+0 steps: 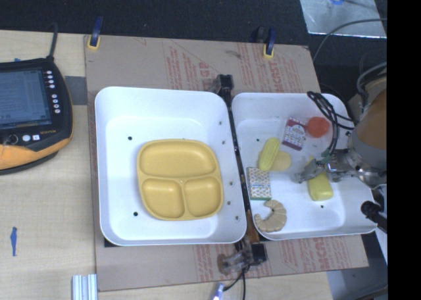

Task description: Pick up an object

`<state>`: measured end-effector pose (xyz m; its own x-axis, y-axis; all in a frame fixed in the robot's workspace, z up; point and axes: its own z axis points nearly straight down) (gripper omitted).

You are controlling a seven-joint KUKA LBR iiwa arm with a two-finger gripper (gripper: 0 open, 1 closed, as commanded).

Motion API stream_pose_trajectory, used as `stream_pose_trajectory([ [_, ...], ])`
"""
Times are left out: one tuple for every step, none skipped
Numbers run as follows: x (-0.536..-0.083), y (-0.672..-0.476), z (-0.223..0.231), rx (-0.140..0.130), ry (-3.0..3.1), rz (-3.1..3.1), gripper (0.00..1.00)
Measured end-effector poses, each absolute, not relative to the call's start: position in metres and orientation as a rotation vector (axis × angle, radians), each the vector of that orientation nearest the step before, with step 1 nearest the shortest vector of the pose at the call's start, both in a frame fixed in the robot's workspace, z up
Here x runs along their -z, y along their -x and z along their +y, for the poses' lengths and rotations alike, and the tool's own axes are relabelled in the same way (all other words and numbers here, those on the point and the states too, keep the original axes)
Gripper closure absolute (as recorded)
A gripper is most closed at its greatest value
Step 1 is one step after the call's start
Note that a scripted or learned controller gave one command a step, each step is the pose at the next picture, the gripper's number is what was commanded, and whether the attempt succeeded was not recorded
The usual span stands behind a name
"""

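My fingers [309,174] hang low inside the right shallow white plastic bin [263,104], near its right side, and they point toward the left. I cannot tell whether they are spread or closed; their metal tips blur together against the white floor. Just beside them, toward the near edge of the bin, lies a pale yellow rounded block [321,189], touching or almost touching my tips, though nothing shows clearly between them. A yellow toy corn cob [268,152] rests further left, tilted, with a pale yellow round piece [282,161] against its lower end. Behind these, a small red-and-white printed packet [295,133] lies flat, and an orange-red round object [318,126] sits just beside it to the right. Along the bin's left wall lies a small green-and-white patterned box [258,183], and near the front edge curls a tan toy croissant [272,216]. A black cable [327,111] loops over the bin's far right corner.

The left shallow white plastic bin [112,160] holds a yellow divided plastic tray [179,178] with three compartments. Both bins sit on a brown cardboard sheet [171,62] on the worktop [39,226], where a tablet-like control pendant with an orange casing [29,114] lies at the far left.
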<state>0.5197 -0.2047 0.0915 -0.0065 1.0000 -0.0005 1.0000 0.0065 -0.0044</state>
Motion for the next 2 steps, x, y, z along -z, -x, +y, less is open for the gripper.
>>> stream_pose_trajectory([
  [-0.102,-0.520,-0.206,-0.008,2.210,-2.229,1.00],
  [-0.092,-0.543,-0.156,-0.004,2.212,-2.231,1.00],
])
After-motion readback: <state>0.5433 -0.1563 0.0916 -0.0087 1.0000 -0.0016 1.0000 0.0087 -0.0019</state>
